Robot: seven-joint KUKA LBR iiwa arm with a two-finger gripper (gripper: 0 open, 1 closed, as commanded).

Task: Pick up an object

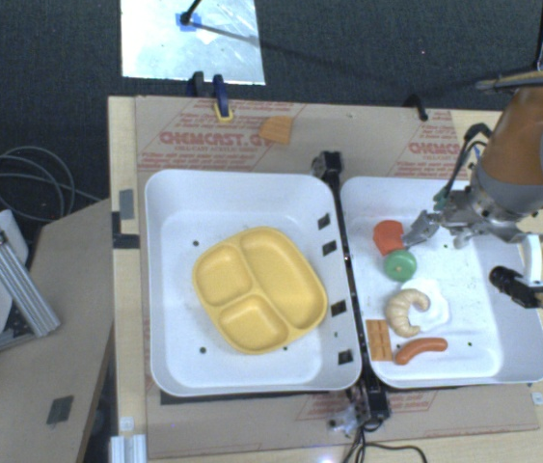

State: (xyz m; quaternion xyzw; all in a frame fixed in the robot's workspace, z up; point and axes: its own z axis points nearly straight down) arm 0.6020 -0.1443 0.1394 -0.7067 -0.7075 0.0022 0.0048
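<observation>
— Currently checking gripper point(440, 231) status. Report position and finger state.

— Positioned low over the back of the right bin point(512, 369), beside the red toy vegetable point(388, 235). Fingers spread apart, nothing between them, bare bin floor in the gap. Judged as staged for a descent, not yet a grasp.

— Locate candidate objects.

— All lying loose in the right bin: red toy vegetable nearest the left fingertip, green ball point(400, 264) touching it in front, then toy croissant point(408, 310) resting against a white piece point(437, 308), toy sausage point(420, 350) and orange wafer point(377, 340) by the front wall. Probably scattered so to allow separate grasps, yet crowded toward the left wall.

— Note the left bin point(170, 258).

— Holds a yellow divided plate point(259, 287), well apart from the gripper. Likely too broad and flat for a two-finger grasp.

— Recommend target.

— Red toy vegetable: closest. Watch for the green ball rolling on contact.
</observation>
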